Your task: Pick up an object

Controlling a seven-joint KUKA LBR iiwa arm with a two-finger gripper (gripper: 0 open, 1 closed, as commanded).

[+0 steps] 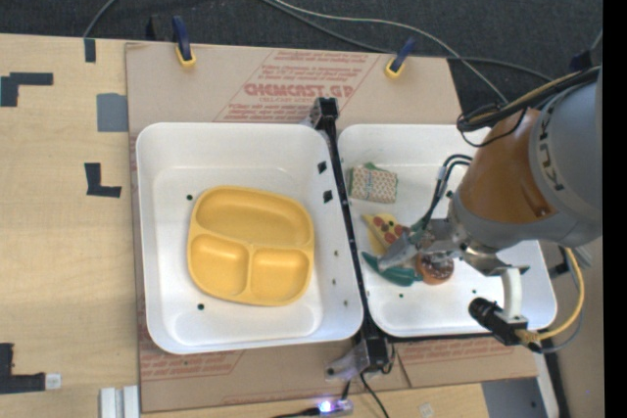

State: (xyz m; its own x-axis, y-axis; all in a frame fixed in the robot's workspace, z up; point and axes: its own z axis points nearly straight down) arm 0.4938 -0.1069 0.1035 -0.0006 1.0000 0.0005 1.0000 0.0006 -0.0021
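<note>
- The candidate objects form a small cluster in the right bin (pixel 519 308): a teal tool-like piece (pixel 388 271), a yellow and red item (pixel 385 229) and a brown round item (pixel 437 269).
- All three lie close together toward the side of the right bin that adjoins the central divider (pixel 343 210); the brown round item is the farthest from the divider.
- A patterned pouch (pixel 373 183) lies apart from the cluster, also near the divider, toward the far end of the right bin.
- The gripper (pixel 419 252) is down in the right bin, directly at the cluster, between the teal piece and the brown round item.
- Finger state: cannot be determined. The wrist and the clutter mask the tips, so contact is equally unconfirmed.
- Progress, judged: the reach into the right bin is done. A grasp is not confirmed, and no object is raised clear of the bin floor. Closing on one item and lifting it remain.
- Risk, judged: the tight spacing of the cluster may cause a partial or double grasp.
- On the other side of the divider, the left bin (pixel 157 162) holds a yellow sectioned tray (pixel 251 245).
</note>
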